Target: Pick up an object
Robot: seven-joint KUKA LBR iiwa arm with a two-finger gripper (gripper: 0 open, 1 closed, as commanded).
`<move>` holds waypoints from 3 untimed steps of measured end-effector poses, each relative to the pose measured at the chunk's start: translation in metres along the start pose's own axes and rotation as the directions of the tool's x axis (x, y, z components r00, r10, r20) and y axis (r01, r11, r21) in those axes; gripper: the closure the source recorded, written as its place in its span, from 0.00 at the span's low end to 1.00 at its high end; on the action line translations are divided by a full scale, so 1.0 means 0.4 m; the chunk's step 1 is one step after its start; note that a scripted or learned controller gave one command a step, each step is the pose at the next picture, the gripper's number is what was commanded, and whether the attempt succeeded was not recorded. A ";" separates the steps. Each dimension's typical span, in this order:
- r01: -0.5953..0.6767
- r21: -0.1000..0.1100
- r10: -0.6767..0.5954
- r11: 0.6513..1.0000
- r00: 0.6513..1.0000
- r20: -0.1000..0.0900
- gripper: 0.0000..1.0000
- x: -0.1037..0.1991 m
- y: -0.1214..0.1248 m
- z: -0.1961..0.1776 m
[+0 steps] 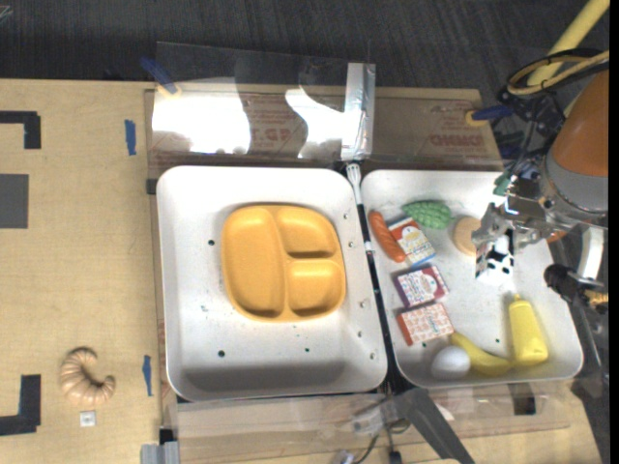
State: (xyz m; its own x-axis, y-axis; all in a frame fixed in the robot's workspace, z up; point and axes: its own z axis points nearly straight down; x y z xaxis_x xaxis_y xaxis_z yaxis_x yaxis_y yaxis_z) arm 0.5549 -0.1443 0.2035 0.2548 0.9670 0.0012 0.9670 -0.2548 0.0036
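My gripper hangs over the right bin, near its right side, on the arm that comes in from the right. A small black-and-white object lies right at its tip; whether it is gripped is unclear. A beige round piece sits just left of it. Also in this bin are a green item, an orange carrot-like piece, three small printed packets, a yellow bottle, a banana and a white ball.
The left bin holds a yellow divided plate. A croissant-shaped toy lies on the bench at the far left. A clear plastic sheet stands behind the bins. Cables hang by the arm.
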 end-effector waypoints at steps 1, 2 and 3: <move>-0.081 0.008 0.081 0.997 0.997 0.001 1.00 -0.035 0.005 0.043; -0.527 0.005 0.527 0.850 0.850 0.004 1.00 0.083 -0.004 0.058; -0.537 0.004 0.537 0.843 0.843 0.004 1.00 0.104 0.025 0.044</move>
State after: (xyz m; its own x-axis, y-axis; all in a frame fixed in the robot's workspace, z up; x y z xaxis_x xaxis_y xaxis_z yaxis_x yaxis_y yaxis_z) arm 0.5753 -0.1067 0.1860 0.7346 0.6785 -0.0013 0.6785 -0.7346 -0.0016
